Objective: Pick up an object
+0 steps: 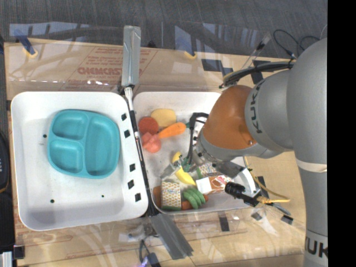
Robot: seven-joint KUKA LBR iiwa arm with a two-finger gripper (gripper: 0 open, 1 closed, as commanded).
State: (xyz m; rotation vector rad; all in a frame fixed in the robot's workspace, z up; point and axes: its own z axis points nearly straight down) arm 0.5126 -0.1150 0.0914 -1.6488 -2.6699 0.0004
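In right bin (167, 102), arm down over toy food pile. Claw (192, 159) low among items beside banana (185, 176); I cannot tell its state, wrist blocks my sight. Carrot (172, 130), potato (163, 116), two red pieces (148, 125) lie apart toward bin's far left. Green pepper (194, 197) and small box (171, 192) crowd near wall. Teal tray (84, 142) sits in left bin (33, 204). Risk, as I judge: items packed tight, claw may nudge banana aside or pinch two things, lift comes up bare.
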